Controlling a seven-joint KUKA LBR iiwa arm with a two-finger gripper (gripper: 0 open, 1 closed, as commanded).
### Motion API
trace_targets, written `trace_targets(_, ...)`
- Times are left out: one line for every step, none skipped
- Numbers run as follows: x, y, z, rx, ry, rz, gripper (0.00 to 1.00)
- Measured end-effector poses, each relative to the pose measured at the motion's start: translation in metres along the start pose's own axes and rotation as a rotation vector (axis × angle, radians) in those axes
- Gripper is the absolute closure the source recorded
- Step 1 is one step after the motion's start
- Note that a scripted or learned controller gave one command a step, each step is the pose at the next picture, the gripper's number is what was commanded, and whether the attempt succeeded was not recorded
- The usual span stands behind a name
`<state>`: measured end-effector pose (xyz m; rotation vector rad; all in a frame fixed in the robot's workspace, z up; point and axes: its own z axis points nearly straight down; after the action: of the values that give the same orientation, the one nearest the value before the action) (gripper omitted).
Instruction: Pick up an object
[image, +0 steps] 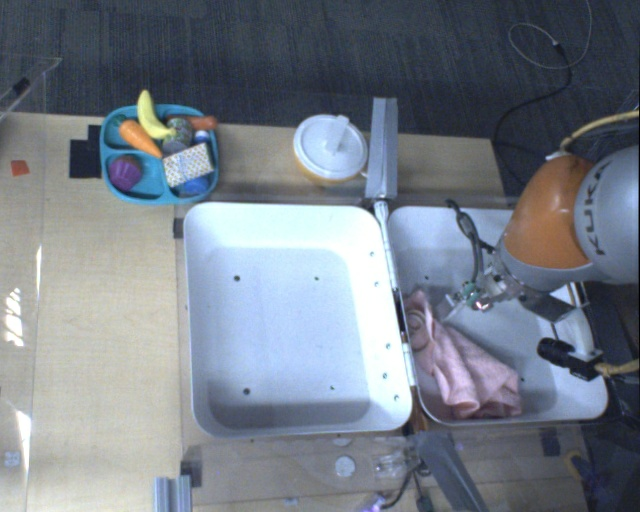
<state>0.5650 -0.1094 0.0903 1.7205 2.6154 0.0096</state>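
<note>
We saw the bench (90, 330) from above, with two shallow white bins side by side. The left bin (290, 320) showed only its bare white floor with a few small dark dots. In the right bin (500, 330) lay a crumpled pink cloth (462, 368), bunched against the bin's left wall and stretching toward its lower edge.

The arm (570, 215), grey with its orange band, reached in from the right and hung over the upper half of the right bin. Its gripper (478, 297) sat low in that bin, just beside the upper right edge of the pink cloth. We could not tell whether it touched the cloth. The tool's end was small and partly hidden by the wrist, so we could not tell how it stood, nor whether anything was caught in it. The cloth itself lay on the bin floor.

Beyond the bins, on the bench's far side, stood a round white lidded container (330, 148) with a yellow rim below it. To the left of that sat a blue divided tray (158, 152) holding toy food: a banana (152, 116), a carrot (138, 136), a purple piece (125, 172) and a few smaller bits we could not name. A grey upright post (381, 150) rose between the two bins at their far ends.
</note>
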Motion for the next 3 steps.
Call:
trace_targets(-0.005, -0.041, -0.001, -0.004, -0.002, 0.112, 0.0)
trace_targets(0.02, 0.004, 0.0, -0.004, -0.002, 0.118, 0.0)
trace_targets(0.005, -0.078, -0.001, -0.001, -0.004, 0.021, 0.0)
